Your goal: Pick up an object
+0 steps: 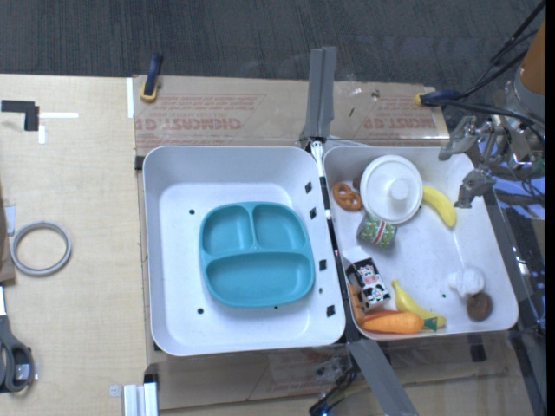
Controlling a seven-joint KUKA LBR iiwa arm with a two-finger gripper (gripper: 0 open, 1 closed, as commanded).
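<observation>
— How many things do you count?

— Two bins. The left bin (165,258) carries one teal plate (257,255). The right bin (499,258) carries two bananas, one (439,204) by the far edge and one (414,304) at the near edge, plus one pretzel (347,195), one white lid (391,188), one cup (377,232), one carton (368,283), one carrot (392,322), one white piece (466,280) and one brown ball (479,305).

— And your gripper?

— My gripper (473,185) hangs over the right bin's far right corner, near the far banana. I cannot tell how it stands, and nothing shows in it.
</observation>
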